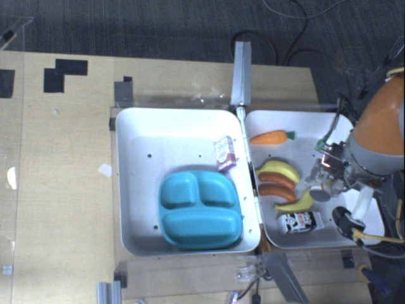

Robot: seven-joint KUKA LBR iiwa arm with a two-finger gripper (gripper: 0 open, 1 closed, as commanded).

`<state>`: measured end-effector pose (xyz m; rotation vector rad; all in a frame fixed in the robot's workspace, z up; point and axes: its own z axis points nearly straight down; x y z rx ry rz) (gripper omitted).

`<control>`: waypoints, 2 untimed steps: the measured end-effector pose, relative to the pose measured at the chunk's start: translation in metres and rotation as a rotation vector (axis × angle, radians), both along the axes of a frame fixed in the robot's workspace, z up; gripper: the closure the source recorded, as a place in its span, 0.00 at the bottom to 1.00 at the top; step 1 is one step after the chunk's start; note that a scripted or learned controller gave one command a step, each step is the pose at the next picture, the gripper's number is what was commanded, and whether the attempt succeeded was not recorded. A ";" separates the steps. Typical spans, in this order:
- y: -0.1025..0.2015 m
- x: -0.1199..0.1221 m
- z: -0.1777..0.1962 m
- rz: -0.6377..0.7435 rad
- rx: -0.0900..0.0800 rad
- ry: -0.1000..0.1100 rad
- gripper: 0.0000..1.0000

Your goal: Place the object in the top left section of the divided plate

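The blue divided plate (200, 209) lies in the left bin (136, 170), toward its front, with two small sections at the back and one long section at the front. All three sections are bare. In the right bin (342, 128) lie an orange carrot (272, 137), a yellow banana (279, 168), a red-brown sausage (276, 187), a smaller yellow banana (297, 203) and a black-and-white carton (297, 221). My gripper (319, 185) hangs over the right bin, just right of the sausage and above the smaller banana's far end.
A small pink-and-white packet (224, 153) leans by the left bin's right wall, just behind the plate. A metal post (241, 75) rises between the bins at the back. The arm's orange band (383, 122) and cables crowd the right edge.
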<state>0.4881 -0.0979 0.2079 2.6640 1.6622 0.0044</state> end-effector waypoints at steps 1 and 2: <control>-0.063 0.028 0.025 -0.155 -0.001 0.000 1.00; -0.058 0.049 0.035 0.179 -0.002 0.000 1.00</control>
